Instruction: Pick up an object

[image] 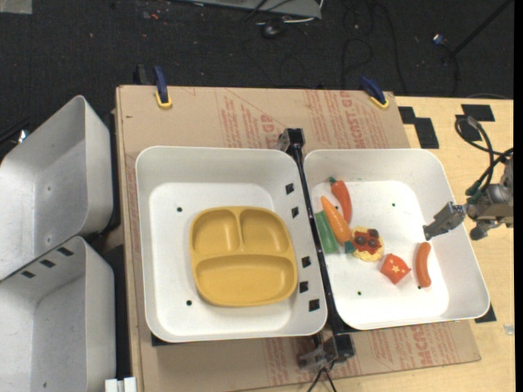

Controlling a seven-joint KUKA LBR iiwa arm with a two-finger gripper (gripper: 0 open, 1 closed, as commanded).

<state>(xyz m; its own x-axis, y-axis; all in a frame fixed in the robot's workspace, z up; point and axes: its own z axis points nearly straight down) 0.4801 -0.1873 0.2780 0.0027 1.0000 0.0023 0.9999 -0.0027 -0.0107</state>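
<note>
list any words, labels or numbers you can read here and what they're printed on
Red print runs along the brown cardboard sheet under the two white bins, near its top edge, right edge and bottom edge; it is too faint and blurred to read for sure.
The yellow divided plate, the toy food and the gripper bear no readable text.

The arm [494, 196] is cut off by the right edge, so just its wrist end shows at the right bin's rim [458, 219]. The gripper [445, 220] is small and dark; its state cannot be read. Two spare white bins [49, 243] run off the left edge. The green piece [327, 233] lies partly under the carrot [336, 219].
</note>
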